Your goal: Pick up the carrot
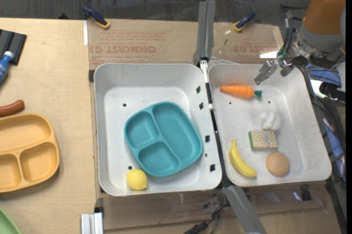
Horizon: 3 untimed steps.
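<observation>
carrot (238, 91) near bin's back wall | claw (264, 72) just beside, above

The arm (324, 7) and yellow tray (25, 153) run off frame.

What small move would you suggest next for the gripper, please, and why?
Probably ease the two-finger gripper down and left, towards the orange toy carrot. It hovers by the right white bin's far edge, just past the carrot's green tip, with nothing between its fingers.
</observation>
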Each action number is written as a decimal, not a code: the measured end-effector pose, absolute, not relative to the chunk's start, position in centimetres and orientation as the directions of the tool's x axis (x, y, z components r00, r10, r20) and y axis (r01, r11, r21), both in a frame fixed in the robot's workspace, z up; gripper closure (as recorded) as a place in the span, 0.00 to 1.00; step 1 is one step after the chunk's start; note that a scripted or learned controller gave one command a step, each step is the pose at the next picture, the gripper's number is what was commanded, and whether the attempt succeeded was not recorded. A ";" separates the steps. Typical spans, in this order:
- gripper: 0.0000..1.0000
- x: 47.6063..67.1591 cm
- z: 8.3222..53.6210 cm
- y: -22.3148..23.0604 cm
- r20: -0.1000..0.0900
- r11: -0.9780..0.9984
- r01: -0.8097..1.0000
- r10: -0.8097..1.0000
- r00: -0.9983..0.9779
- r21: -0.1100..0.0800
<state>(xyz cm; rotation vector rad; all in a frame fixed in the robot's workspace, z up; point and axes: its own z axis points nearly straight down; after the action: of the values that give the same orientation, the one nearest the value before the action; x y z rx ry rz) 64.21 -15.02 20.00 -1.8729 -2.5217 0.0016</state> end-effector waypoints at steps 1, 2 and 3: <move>0.00 65.6 9.2 -13.7 -0.001 0.282 0.959 0.959 -0.282 0.001; 1.00 65.6 10.3 -13.9 -0.002 0.282 0.960 0.960 -0.282 -0.002; 1.00 62.6 18.4 -22.2 -0.004 0.617 0.787 0.787 -0.617 0.002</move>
<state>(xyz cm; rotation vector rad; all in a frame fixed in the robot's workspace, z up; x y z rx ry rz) 62.61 -22.16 18.43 -1.3771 -2.8290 0.0005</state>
